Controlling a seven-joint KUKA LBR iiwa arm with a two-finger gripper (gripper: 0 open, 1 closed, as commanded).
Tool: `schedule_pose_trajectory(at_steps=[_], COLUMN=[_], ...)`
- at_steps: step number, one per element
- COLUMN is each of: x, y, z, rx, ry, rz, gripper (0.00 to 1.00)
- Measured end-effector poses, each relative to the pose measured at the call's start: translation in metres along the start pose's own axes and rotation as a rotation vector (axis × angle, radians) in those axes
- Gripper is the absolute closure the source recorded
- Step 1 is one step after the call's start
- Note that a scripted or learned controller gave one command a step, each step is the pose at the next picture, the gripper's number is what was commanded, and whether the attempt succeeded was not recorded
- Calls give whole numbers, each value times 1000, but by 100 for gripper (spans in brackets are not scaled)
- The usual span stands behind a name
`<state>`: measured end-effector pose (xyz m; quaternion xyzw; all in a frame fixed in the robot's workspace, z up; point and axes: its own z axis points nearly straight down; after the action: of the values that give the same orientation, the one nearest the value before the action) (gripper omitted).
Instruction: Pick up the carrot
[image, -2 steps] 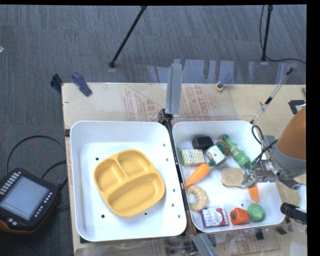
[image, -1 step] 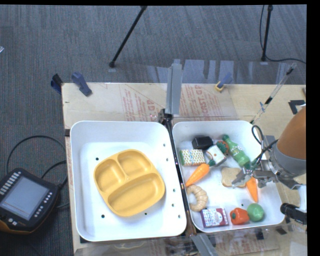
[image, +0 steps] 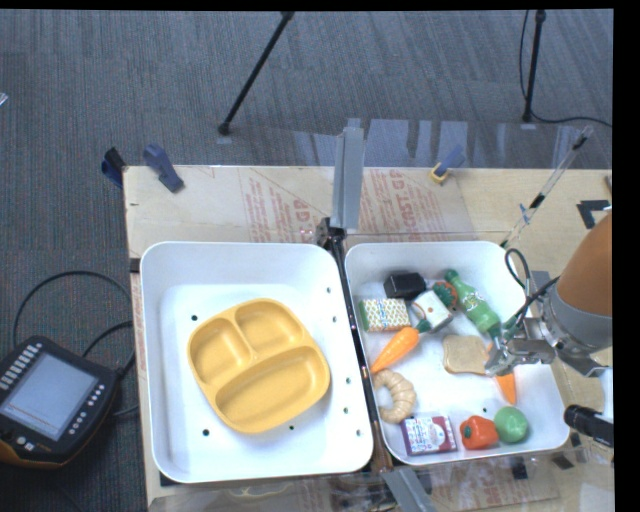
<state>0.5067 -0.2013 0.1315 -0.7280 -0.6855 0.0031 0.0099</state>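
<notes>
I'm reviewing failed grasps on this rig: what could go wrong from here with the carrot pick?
1. The gripper sits by the right bin's right wall, over a small orange piece and the bread slice, so it might grab those instead.
2. The carrot lies apart, hemmed in by the striped packet and shrimp, which could get bumped.
</notes>
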Motion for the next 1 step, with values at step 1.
schedule_pose_trajectory(at_steps=[1], x=[0], y=[0], z=[0], rx=[0], ry=[0], rz=[0], gripper=[0])
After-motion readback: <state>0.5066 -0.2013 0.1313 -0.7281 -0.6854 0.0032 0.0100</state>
